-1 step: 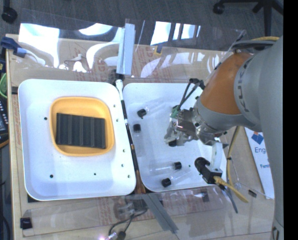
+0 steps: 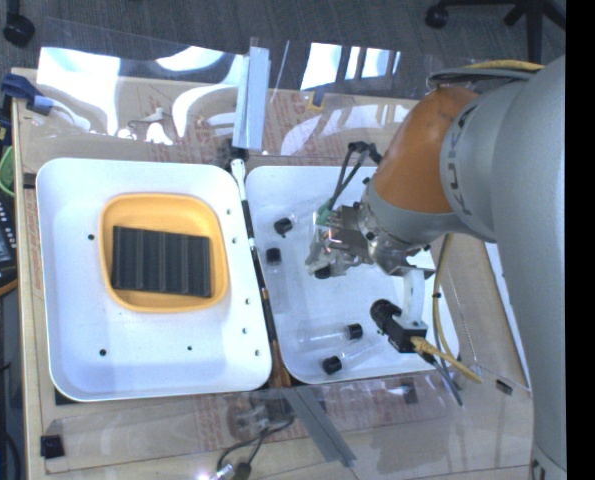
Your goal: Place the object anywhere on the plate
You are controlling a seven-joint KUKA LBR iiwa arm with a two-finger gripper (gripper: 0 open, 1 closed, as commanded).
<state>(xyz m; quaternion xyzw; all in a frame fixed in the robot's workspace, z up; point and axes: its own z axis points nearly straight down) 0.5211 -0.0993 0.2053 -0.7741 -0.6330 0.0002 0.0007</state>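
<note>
The arm (image 2: 477,158) reaches in from the right and hangs over the right bin (image 2: 297,353), its wrist bent down so the pincer (image 2: 327,253) sits low over the middle of that bin, where the loose pieces lie. That placing makes sense if a pick is the step in hand: the plate (image 2: 112,230), yellow-rimmed with a dark ribbed inset, waits alone in the left bin (image 2: 67,348), well apart across the divide between the two bins. Several small dark-capped things are scattered on the right bin's floor: two (image 2: 282,226) near its left wall, one (image 2: 353,331) and another (image 2: 331,365) toward the front. Which of them is the object I cannot say, and none shows between the pincer's tips. Whether the pincer is released or clenched cannot be told; the wrist hardware hides it. Nothing rests on the plate, so the task looks to be at its start. The small clear-bodied pieces would likely roll or slip.
</note>
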